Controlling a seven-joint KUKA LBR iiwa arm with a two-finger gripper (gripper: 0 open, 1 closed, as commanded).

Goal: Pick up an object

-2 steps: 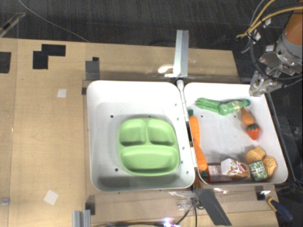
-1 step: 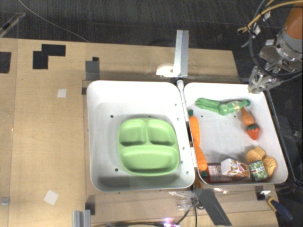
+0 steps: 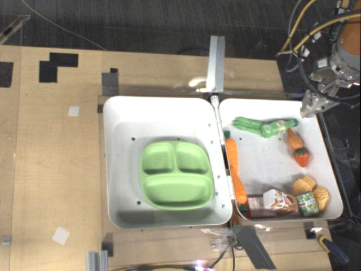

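My gripper point(image 3: 313, 105) hangs over the far right corner of the right bin point(image 3: 265, 151), open, with nothing between its fingers. In that bin a green toy vegetable point(image 3: 264, 126) lies near the far wall. A small orange and red piece point(image 3: 298, 148) sits just to its right, below the gripper. A long orange carrot point(image 3: 234, 171) lies along the left wall. At the near edge stand a brown and white carton point(image 3: 273, 202), a small green can point(image 3: 307, 203) and two tan pastry toys point(image 3: 312, 188).
The left bin point(image 3: 121, 151) holds a green divided plate point(image 3: 177, 174). A metal post point(image 3: 216, 64) stands behind the wall that the bins share. Yellow and black cables point(image 3: 307, 21) loop at the far right, by the arm.
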